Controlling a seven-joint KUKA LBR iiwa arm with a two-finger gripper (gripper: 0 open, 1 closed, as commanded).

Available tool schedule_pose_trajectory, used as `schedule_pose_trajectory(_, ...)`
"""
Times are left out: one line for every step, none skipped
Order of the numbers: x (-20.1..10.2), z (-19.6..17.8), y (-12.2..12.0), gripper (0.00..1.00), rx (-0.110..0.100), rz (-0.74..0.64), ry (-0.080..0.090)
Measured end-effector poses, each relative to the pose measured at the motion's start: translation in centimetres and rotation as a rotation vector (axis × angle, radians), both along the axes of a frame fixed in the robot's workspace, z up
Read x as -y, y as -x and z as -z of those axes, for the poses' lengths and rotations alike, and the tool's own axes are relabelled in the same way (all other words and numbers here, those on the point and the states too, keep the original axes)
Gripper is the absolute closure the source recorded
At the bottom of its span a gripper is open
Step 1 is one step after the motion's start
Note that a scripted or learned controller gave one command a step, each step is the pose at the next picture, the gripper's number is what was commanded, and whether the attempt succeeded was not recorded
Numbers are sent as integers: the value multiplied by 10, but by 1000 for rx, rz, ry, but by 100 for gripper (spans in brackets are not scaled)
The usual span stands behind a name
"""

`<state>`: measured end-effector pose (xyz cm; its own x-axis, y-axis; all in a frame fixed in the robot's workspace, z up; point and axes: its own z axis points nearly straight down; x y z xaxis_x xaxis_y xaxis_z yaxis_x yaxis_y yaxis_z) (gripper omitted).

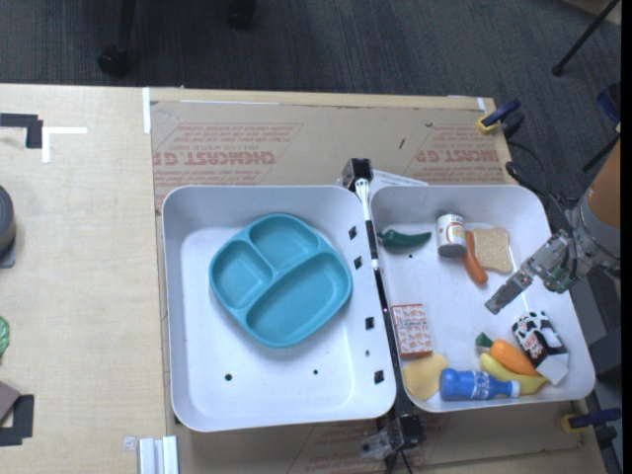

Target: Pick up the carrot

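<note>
Well, at the left of the frame the left bin (188, 363) holds a blue plate (281, 279), well apart from the task. Past the divider, the right bin (420, 200) is crowded. A green pepper (405, 237) and a can (451, 235) lie near its upper edge, with a box (411, 329) below them. Right of the can, an orange stick (476, 265) lies against a bread slice (492, 248).

The carrot (511, 356), orange with a green tuft at its left end, sits in the lower right of that bin. It is wedged among neighbours: a banana (515, 376) touches it from below, a bottle (479, 385) lies just beside that, and a cow-patterned toy (538, 336) presses in at its right.

The gripper (497, 302) reaches in from the right and hangs over bare bin floor, between the bread and the carrot, with nothing in it. Whether it is spread or pressed together I cannot tell.

The likely trouble is the crowding. A descent onto the carrot could catch the banana or the toy instead, or push the carrot under them. The orange stick is also near the gripper and close in colour, so a grasp aimed at it would be an easy mistake. The carrot's tapered, smooth body may slip out of a pinch placed near its thin end.
</note>
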<state>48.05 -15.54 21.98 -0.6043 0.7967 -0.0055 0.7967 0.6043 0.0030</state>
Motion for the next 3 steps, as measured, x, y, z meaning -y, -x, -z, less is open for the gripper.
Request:
schedule_pose_trajectory(7, 122, 2, 0, -5, -190, -2)
schedule_pose_trajectory(8, 113, -1, 100, 1, -184, 0)
schedule_pose_trajectory(8, 113, -1, 0, 1, -185, -1)
